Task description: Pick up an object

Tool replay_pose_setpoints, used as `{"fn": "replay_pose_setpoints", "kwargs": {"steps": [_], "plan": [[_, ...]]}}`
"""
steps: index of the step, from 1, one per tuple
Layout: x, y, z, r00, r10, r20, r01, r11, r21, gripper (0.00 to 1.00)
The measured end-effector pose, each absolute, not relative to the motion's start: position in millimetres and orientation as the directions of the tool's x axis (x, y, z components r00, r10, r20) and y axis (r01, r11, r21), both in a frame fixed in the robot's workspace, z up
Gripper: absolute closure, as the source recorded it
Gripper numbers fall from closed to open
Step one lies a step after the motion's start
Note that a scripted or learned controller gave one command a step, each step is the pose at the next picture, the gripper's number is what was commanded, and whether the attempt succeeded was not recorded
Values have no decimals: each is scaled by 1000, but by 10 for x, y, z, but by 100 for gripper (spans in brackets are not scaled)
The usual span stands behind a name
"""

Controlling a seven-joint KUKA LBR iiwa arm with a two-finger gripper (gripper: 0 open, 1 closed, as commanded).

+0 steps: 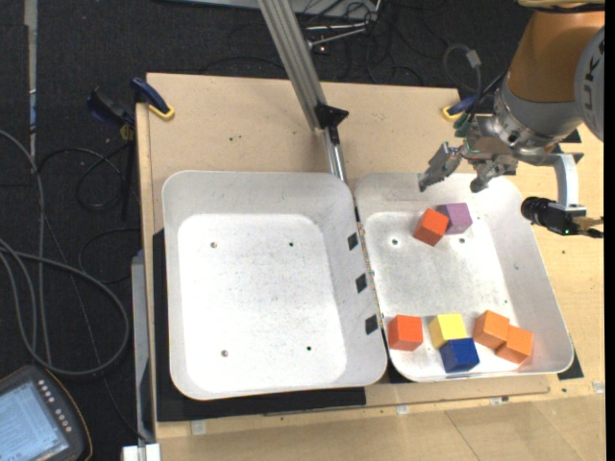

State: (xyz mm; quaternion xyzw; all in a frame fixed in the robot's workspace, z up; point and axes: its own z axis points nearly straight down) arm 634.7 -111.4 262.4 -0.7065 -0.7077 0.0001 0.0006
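Note:
The right bin (452,277) holds several small blocks. An orange block (431,226) and a purple block (458,216) touch each other near its far end. Along the near wall lie an orange block (405,331), a yellow block (447,327), a blue block (460,354) and two more orange blocks (492,328) (517,344). My gripper (455,174) hangs open over the bin's far rim, just beyond the purple block, with nothing between its fingers.
The left bin (258,281) lies beside the right one, their rims meeting at the middle. A slanted metal pole (293,51) crosses the back of the bench. Clamps (154,99) sit at the bench's far corners.

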Motion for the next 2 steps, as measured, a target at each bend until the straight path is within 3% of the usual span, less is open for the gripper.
{"fn": "replay_pose_setpoints", "kwargs": {"steps": [1,2], "plan": [[6347,-1115,2624,-2,1000,0,1000,2,-1,0],[6370,-1118,2188,0,1000,0,1000,0,-5,0]]}}
